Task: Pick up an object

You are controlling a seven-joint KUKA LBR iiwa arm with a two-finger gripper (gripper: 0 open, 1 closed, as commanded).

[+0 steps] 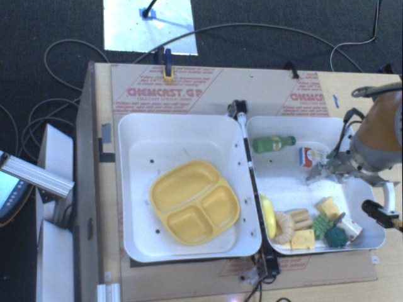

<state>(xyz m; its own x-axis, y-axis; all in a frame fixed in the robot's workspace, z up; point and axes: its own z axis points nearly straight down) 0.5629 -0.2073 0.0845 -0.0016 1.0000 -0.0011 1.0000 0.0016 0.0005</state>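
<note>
The right bin (284,182) holds the loose objects. A green bottle (272,144) lies on its side near the far wall. A small red, white and blue carton (306,156) sits to the bottle's right. My gripper (318,173) hangs low over the bin floor just right of and below the carton, at the end of the grey arm with its orange band (381,126). Along the near wall lie a banana (268,215), a ring-shaped pastry (283,226), a yellow cheese wedge (303,239), a green broccoli piece (335,236) and a pale yellow block (327,206).
The left bin (127,187) holds a yellow divided tray (194,201). A black divider clamp (239,110) sits where the bins meet. Cables trail over the dark floor behind the bench. Bare bin floor lies between the bottle and the pile at the near wall.
</note>
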